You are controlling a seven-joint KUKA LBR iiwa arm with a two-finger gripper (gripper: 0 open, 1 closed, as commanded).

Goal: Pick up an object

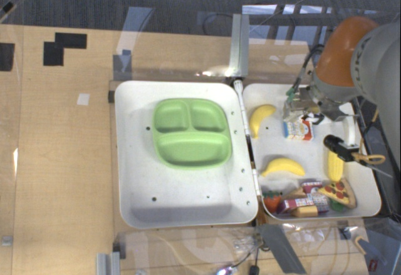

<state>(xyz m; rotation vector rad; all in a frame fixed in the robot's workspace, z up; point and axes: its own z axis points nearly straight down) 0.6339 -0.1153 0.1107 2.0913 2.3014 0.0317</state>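
While the grey arm (376,73) reaches in from the right, you see its orange band (341,54) tilted over the right bin's (376,202) far edge and the gripper (299,104) pointing down just above a small white carton (297,129). You cannot tell how the gripper is set. Nothing shows as lifted; the carton lies on the bin floor near the far edge. Beside it, toward the dividing edge, lies a yellow banana (262,118); a second banana (282,167) sits mid-bin. Along the near edge you have packets and a pizza slice toy (336,191), with a corn cob (336,166) at the right edge. Left bin (135,205): a green divided plate (190,131), centred.
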